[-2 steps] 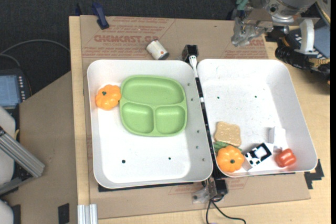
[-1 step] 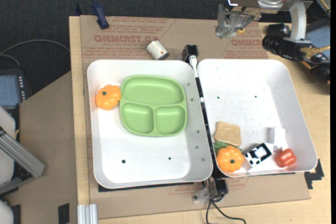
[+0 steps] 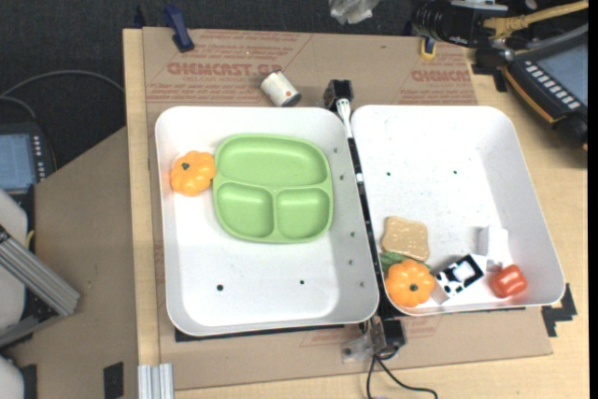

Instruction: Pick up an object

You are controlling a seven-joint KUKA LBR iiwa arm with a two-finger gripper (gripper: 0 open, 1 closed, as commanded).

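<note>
In the right bin [image 3: 486, 131] several small objects lie together along the near edge. A tan sandwich [image 3: 405, 238] with a bit of green under it rests close to the wall between the two bins. Just in front of it sits an orange pumpkin [image 3: 409, 283], touching the sandwich. Beside the pumpkin, to the right, there is a black and white object [image 3: 461, 275], then a small white block [image 3: 492, 243] a little behind, and a red tomato [image 3: 507, 281] near the right corner.

In the left bin [image 3: 187, 294] a green divided plate [image 3: 273, 188] lies flat in the far half. A second orange pumpkin [image 3: 192, 173] sits just beside the left side of the plate.

On the brown cardboard surface [image 3: 234, 61] behind the bins there is a small white cylinder [image 3: 279, 90] and a blue clip [image 3: 177, 28].

The gripper [image 3: 358, 5] hangs at the top, behind the bins and well apart from all objects. Whether it is wide or narrow I cannot tell, and I see nothing in it.
</note>
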